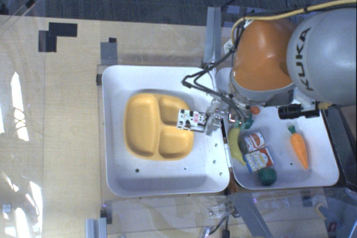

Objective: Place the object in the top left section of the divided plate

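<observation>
The claw (207, 121) grips a small printed card (188, 119) at the right rim of the yellow divided plate (146, 125) in the left bin (167, 181), its fingers partly hidden beneath the wrist

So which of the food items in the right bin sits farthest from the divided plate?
The carrot, orange with a green top, near the right bin's far side; banana and cans lie closer.

Two bins sit side by side on the table (67, 136). The plate (146, 125) lies in the left bin (167, 178), with a card (190, 119) at its right rim. The right bin (323, 173) holds a banana (235, 145), can (254, 141), carton (257, 160), ball (268, 176) and carrot (299, 149).
</observation>
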You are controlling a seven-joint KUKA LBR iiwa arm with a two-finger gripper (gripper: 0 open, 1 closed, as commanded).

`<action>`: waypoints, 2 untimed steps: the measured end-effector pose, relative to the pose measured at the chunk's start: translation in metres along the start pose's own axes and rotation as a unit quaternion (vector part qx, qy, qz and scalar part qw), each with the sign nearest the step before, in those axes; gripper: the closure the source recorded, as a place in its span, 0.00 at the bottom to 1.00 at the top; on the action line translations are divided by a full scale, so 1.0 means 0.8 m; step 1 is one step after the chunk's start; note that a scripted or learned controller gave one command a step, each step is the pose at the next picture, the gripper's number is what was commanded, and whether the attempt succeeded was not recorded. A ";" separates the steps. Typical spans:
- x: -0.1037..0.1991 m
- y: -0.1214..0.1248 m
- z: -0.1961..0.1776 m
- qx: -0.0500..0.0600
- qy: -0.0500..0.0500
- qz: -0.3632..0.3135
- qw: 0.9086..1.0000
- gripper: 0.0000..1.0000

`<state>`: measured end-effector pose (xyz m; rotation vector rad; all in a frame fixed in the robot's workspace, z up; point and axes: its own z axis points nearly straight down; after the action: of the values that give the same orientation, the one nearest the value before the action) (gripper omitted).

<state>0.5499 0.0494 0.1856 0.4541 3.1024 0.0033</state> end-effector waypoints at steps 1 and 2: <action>-0.002 0.002 -0.015 -0.002 -0.004 -0.001 1.000 1.00; -0.005 0.004 -0.030 -0.004 -0.007 -0.001 1.000 1.00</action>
<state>0.5544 0.0515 0.2094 0.4493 3.0876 0.0132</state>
